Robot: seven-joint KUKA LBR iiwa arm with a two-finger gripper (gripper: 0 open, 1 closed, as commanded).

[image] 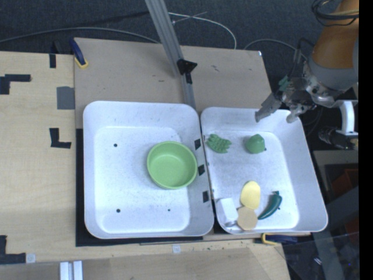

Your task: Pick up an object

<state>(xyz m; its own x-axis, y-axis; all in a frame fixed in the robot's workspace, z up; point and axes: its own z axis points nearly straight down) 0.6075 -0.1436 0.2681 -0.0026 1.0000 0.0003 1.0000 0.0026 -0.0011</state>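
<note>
My gripper (275,115) hangs over the far right corner of the right bin (294,156), its two grey fingers spread apart with nothing between them. Below and left of it in that bin lie a round green object (254,144) and a flat green leafy piece (218,143). Near the bin's front sit a yellow lemon-like object (250,193), a tan round piece (247,218), a dark green pepper (271,205) and a small white object (226,206). A green bowl (171,165) stands in the left bin (111,174).
A grey metal pole (169,37) slants over the bench behind the bins, ending at a black clamp (186,67). Cables (204,23) run across the dark floor at the back. The arm's orange band (336,39) is at the right edge.
</note>
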